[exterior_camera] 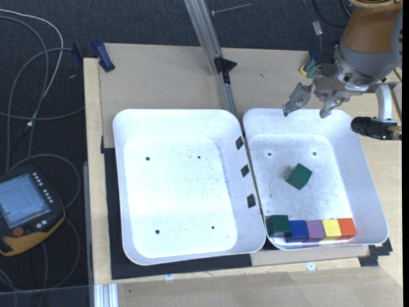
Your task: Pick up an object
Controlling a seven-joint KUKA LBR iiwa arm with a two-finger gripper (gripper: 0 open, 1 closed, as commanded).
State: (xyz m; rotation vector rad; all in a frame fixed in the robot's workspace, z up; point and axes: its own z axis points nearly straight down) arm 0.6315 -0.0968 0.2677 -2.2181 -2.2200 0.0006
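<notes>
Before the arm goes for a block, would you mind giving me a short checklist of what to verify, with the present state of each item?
1. Target free to grasp: the lone green block sits apart from the others in the middle of the right bin. Ok.
2. Gripper free of any load: fingers spread, nothing between them. Ok.
3. Gripper over the target: it hangs at the bin's far rim, well short of the green block. Not ok.
4. Other blocks out of the way: the row of blocks lies along the near wall, away from the target. Ok.
5. Finger alignment with the tilted block's faces: cannot tell.
</notes>
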